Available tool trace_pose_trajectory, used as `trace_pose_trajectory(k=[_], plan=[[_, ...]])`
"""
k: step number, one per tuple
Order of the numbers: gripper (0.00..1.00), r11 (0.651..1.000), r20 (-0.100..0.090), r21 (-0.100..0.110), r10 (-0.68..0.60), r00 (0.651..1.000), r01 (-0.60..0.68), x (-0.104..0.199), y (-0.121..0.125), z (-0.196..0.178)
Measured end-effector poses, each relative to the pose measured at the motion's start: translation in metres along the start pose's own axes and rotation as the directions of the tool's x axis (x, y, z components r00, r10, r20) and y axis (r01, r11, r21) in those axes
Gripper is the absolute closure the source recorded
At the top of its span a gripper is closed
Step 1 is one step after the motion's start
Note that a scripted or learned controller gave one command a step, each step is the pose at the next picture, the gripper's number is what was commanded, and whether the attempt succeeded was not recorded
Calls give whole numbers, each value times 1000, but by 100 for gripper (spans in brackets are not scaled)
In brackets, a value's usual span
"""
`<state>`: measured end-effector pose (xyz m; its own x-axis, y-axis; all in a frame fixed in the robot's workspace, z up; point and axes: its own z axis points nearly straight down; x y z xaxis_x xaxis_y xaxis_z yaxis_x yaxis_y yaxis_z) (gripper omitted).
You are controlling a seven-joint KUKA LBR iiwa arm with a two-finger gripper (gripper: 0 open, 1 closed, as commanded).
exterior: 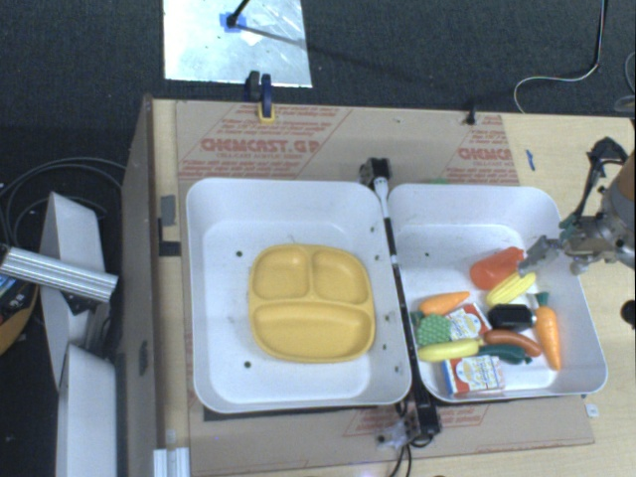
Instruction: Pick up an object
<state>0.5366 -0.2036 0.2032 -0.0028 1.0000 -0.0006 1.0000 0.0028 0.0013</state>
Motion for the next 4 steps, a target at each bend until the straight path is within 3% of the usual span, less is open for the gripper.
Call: trace_pose_trajectory(k=[1, 2, 3, 4], plan=[[0, 1000, -1, 1, -2, 1000, 2, 24, 26, 40], [0, 1000, 0, 1, -2, 1000, 2, 39, 32, 119], [0, 1000, 0, -2, -2, 1000, 2, 28, 80, 118], [0, 1000, 0, 0, -3, 1000, 3, 47, 62, 119]])
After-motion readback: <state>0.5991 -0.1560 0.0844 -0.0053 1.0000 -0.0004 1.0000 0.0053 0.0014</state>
